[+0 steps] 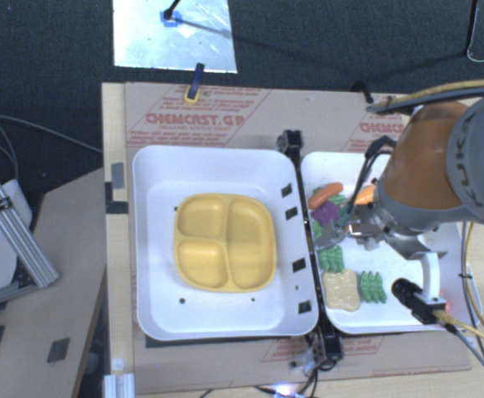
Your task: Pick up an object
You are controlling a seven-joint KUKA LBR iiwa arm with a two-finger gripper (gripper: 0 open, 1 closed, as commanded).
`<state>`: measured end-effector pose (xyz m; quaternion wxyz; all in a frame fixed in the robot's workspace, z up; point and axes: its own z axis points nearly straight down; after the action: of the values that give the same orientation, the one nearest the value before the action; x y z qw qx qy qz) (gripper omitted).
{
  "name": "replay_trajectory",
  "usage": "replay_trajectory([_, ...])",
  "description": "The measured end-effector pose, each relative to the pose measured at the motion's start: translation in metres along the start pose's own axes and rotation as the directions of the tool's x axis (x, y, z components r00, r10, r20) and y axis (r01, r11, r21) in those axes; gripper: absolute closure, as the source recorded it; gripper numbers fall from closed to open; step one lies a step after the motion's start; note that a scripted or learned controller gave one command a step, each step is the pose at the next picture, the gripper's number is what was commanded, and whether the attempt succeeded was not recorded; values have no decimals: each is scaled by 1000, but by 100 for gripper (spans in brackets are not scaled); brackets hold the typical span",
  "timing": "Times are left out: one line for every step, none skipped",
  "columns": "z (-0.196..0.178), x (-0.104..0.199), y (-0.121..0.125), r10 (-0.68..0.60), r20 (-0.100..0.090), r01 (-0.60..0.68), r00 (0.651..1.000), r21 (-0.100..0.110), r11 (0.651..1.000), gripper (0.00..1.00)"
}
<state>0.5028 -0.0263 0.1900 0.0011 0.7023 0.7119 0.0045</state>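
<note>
Arm [441, 160]: grey, with an orange band above the wrist, reaching in from the right and bent low over the right bin
Gripper [333, 235]: down inside the right bin near its left wall, just above the small items; state of the end effector impossible to tell, with nothing visibly caught in it
Right bin [325, 166]: shallow and white, largely covered by the arm, with toy food grouped along its left side
Orange carrot-like piece [326, 195]: lying tilted near the top of the group, close to the bin's left wall
Purple piece [328, 214]: just below the orange one and right beside the gripper, possibly touching it
Upper green piece [332, 259]: ribbed, directly below the gripper
Lower green piece [371, 287]: ribbed, further right, beside the tan piece
Tan piece [341, 292]: flat and pale, like a slice of bread, near the bin's front edge, just under the upper green piece
Left bin [155, 222]: shallow and white, side by side with the right bin
Yellow plate [225, 242]: divided into three compartments, sitting flat in the middle of the left bin, well apart from the gripper
Clips [293, 214]: small, black, spaced along the divide between the bins
Bench surface [209, 114]: brown board with red print, showing around both bins
</note>
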Motion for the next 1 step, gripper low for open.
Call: replay_trajectory([-73, -25, -15, 11, 6, -11, 1000, -1, 1000, 0])
